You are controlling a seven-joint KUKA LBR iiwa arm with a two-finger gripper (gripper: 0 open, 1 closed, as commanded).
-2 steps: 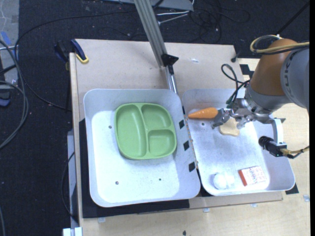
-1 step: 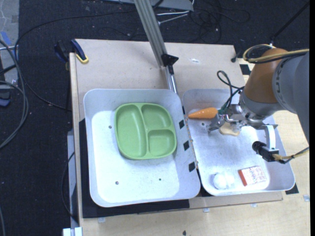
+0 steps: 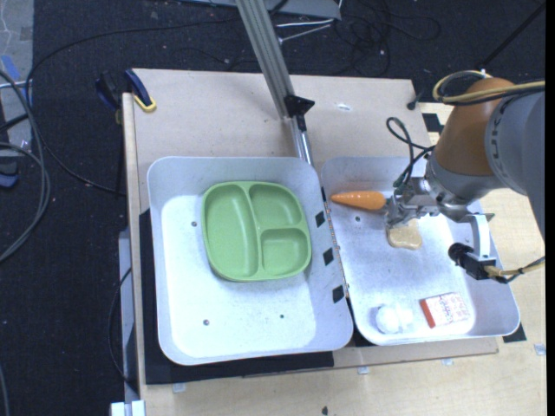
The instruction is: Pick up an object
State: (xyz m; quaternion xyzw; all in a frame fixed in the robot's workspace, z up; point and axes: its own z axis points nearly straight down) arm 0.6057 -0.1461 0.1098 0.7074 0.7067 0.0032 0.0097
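Camera view: your gripper (image 3: 406, 217) sits over the tan cookie (image 3: 404, 237), carrot (image 3: 359, 200) just beside. Claw state, cannot tell. Watch out, you could nudge the carrot or miss entirely.

Green tray (image 3: 257, 230), orange carrot (image 3: 358, 200), white bins (image 3: 173, 232), red-and-white carton (image 3: 446, 310)

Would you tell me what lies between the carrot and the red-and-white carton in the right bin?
In the camera view, the gripper and a tan piece beneath it.
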